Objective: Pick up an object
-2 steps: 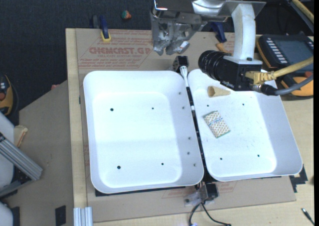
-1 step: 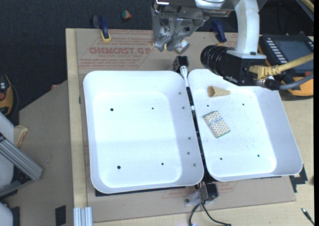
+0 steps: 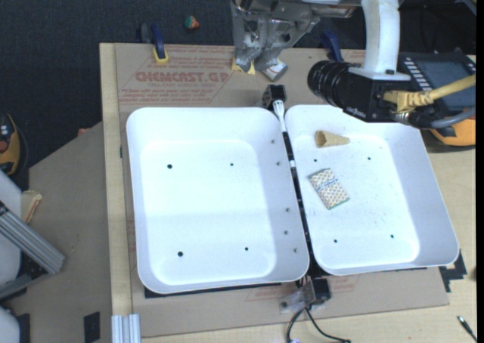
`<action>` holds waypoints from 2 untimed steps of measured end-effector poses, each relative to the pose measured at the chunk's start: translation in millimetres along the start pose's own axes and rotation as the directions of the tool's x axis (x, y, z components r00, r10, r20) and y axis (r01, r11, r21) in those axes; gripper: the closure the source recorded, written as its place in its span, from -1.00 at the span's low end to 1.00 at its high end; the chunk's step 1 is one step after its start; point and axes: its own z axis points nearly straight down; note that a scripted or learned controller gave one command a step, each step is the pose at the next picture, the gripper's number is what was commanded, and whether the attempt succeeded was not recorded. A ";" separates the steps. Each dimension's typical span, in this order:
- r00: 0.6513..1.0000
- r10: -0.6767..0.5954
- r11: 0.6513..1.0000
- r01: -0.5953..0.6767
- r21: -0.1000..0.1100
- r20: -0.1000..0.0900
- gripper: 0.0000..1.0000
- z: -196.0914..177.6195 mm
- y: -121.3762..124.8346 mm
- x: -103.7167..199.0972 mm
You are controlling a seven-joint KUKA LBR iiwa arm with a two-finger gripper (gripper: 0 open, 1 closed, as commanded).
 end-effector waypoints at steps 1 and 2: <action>1.000 0.000 1.000 0.000 0.001 0.000 -1.00 0.3 0.0 -0.1; 1.000 -0.001 1.000 0.001 -0.003 -0.002 1.00 -10.5 0.5 0.7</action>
